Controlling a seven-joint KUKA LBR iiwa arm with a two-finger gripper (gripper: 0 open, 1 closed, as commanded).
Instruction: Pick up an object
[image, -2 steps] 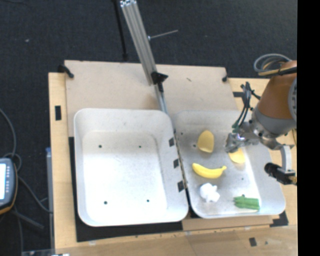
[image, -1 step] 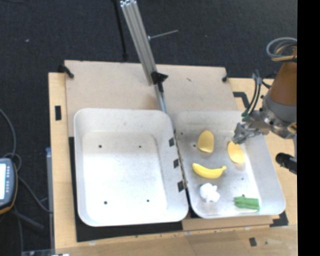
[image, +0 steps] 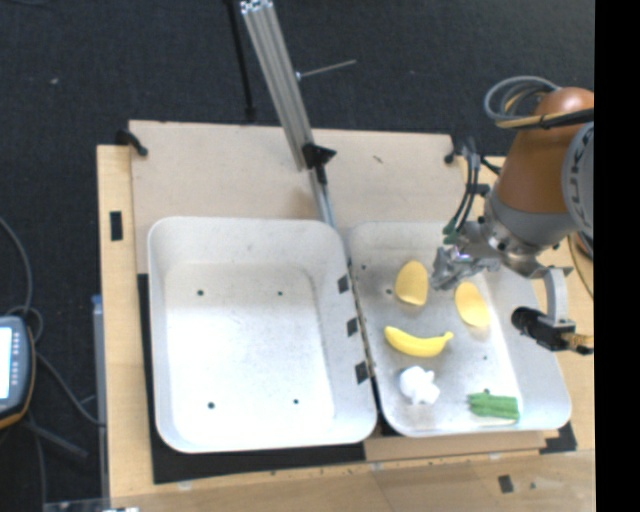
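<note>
Worktop (image: 250, 165), pale board, bearing two shallow white bins side by side. Left bin (image: 190, 250): speckled white floor with a few dark dots. Right bin (image: 540, 385): five loose items. A slanted aluminium post (image: 285, 90) crosses the upper view and meets the worktop near the seam between the bins. Arm (image: 540, 180) — orange band above a grey wrist, cabling beside it — reaches in over the right bin's upper right corner; gripper (image: 455, 262) hangs just above the bin floor between two yellow pieces, whether its jaws are parted or closed cannot be told, and nothing shows between them. Contents: yellow rounded piece (image: 411, 283), long axis roughly upright in the view, just left of the gripper; second yellow piece (image: 473, 305), tilted, just right of it. Banana (image: 419, 342), yellow, curved, lying crosswise below both. Small white lumpy object (image: 419, 385) below the banana. Green ribbed item (image: 494, 405), lying crosswise, near the bin's lower right wall.
</note>
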